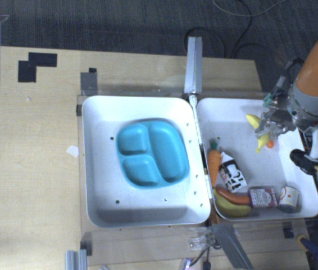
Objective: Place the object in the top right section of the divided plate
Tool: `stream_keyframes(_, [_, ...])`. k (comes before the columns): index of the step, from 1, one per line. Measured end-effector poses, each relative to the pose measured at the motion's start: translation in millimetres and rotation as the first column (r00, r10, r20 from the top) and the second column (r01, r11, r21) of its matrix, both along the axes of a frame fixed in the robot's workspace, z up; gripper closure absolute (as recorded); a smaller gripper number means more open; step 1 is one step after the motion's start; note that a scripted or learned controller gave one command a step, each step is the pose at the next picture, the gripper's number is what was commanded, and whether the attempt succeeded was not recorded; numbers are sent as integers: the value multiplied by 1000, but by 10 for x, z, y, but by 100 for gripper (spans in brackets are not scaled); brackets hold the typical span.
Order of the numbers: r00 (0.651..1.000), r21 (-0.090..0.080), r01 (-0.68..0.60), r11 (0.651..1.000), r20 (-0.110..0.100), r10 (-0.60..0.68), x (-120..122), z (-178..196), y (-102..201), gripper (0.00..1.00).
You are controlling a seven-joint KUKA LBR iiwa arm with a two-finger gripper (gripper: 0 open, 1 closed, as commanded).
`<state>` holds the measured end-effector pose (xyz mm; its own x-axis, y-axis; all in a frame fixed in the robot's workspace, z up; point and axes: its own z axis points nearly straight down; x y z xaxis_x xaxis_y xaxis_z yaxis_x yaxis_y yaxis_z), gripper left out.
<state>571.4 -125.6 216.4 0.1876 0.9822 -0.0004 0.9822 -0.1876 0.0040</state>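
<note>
Even, bright overhead light falls across the pale desk [35, 151]; the white bins [142, 212] cast soft inner shadows (faint glare on their rims), and detail looks slightly soft and grainy.

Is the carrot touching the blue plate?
Apart. In the camera view, the carrot lies in the right bin, while the blue plate sits in the left bin, with the bins' rims between them.

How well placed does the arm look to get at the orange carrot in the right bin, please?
Probably well placed: the carrot lies uncovered by the divider, with only a small carton beside it, and the pincer hovers in the same bin.
</note>
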Motion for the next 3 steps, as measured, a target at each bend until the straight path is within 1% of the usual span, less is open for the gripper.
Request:
stream_keyframes(1, [949,0,-316,949,1,316,298,512,557,100])
stream_keyframes(2, [904,0,-428,904,0,428,358,64,1436,100])
stream_keyframes(3, [801,0,-599,801,1,599,309,226,2634,100])
